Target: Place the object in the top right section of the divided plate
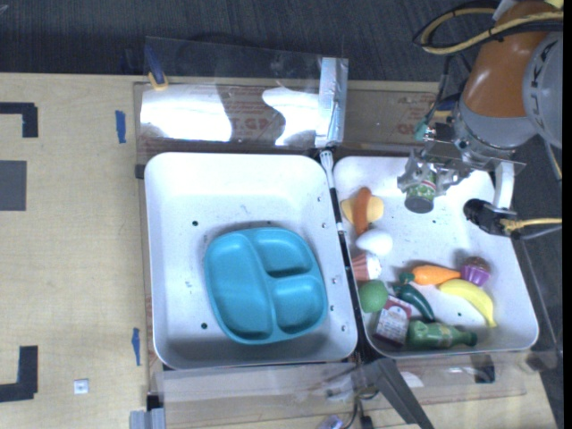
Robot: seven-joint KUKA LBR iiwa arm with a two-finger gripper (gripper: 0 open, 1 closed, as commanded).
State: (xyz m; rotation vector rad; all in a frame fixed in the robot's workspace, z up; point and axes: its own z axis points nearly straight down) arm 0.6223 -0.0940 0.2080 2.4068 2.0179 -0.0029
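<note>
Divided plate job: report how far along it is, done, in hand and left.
Done: nothing by the look of it; the blue divided plate in the left bin holds no object in any section. In hand: the gripper hangs over the right bin, above its upper part, with the toy food such as the banana and carrot lying loose. Left: picking an object, carrying it over and placing it in the plate's top right section.

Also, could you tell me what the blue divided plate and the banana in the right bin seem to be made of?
The divided plate looks like moulded plastic: uniform teal colour, rounded dividers, soft satin sheen. The banana appears to be a plastic toy, judging by its flat, even yellow and smooth surface, though the view is too coarse to rule out rubber or foam.
</note>
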